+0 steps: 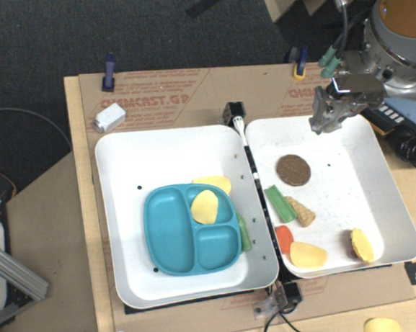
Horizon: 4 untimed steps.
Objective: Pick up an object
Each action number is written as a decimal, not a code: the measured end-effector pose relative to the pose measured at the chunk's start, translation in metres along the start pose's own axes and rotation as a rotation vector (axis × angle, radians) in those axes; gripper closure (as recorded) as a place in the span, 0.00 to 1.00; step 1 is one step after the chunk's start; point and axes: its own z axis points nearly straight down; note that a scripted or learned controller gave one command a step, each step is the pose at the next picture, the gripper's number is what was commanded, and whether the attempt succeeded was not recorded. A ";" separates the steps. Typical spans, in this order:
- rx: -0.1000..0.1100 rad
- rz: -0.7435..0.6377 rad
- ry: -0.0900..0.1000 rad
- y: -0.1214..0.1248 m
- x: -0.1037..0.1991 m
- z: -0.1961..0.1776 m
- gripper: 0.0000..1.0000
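My gripper [327, 120] hangs over the far left corner of the right bin [383, 182], above bare white floor. Nothing shows beneath or in it. A round brown cookie [293, 169] lies a little in front of the gripper. Further forward are a green strip [275, 202], a tan bar [300, 211], a red-orange piece [284, 238], a yellow piece [308, 254] and a yellow-brown piece [361, 245]. In the left bin [121, 205] a blue divided tray [172, 230] holds a yellow piece [205, 207]. Another yellow piece [213, 183] lies behind the tray and a green item [243, 232] beside it.
Both bins rest on a cardboard sheet [187, 91]. A small white block [110, 117] and a blue clamp [108, 70] sit at its far left, with another clamp [299, 61] at the far middle. A yellow object [381, 326] lies off the bench, front right.
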 end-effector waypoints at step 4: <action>0.027 -0.008 -0.001 -0.003 0.070 0.158 1.00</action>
